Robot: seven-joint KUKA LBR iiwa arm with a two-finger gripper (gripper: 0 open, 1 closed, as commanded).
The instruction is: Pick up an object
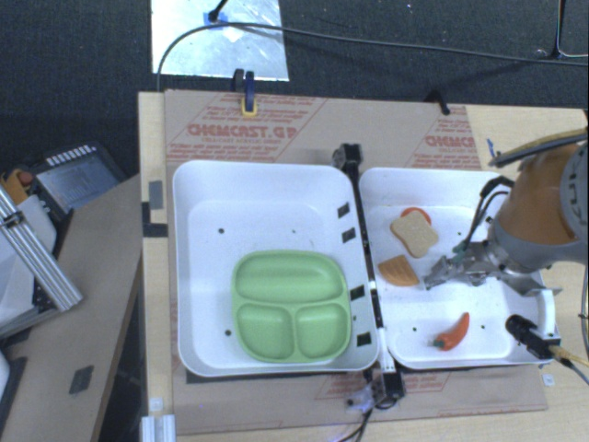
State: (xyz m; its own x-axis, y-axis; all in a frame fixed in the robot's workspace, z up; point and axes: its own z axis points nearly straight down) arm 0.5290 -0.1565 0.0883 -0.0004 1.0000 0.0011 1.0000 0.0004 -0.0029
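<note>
Jaws (431, 277) sit low in right white bin (460, 184), tips just beside orange toast wedge (398, 270); open or shut: cannot tell. Also there: one tan bread slice (415, 234), one red-orange chili pepper (453, 331).

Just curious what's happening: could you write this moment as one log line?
gripper: right bin, beside orange wedge | bread slice, chili: untouched | green tray: left bin
</note>
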